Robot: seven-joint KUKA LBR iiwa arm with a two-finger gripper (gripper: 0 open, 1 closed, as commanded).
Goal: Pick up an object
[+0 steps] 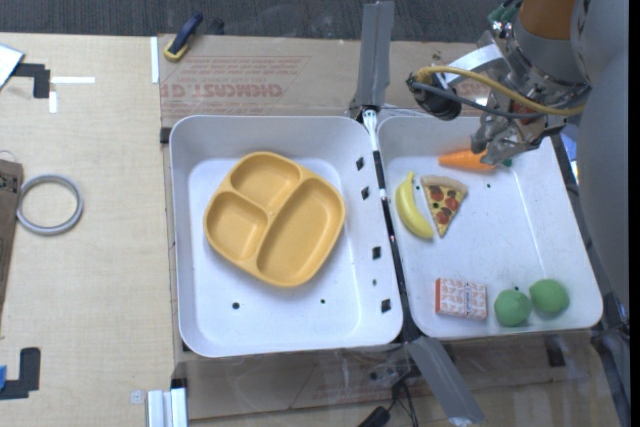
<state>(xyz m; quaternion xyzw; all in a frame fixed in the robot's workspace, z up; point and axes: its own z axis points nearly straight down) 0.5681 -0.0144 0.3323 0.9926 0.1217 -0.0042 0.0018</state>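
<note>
Two green balls (530, 302), one carrot (463, 159), one banana (411, 207)

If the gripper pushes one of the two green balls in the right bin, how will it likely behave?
The green balls look round, so one would probably roll. They touch each other, so pushing one may move both. The right bin wall beside them should stop them soon.

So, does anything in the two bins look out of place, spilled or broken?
Nothing stands out. The yellow divided plate lies flat in the left bin. In the right bin the banana touches the pizza slice; the carton and two green balls lie near the front. The hand is over the carrot.
</note>
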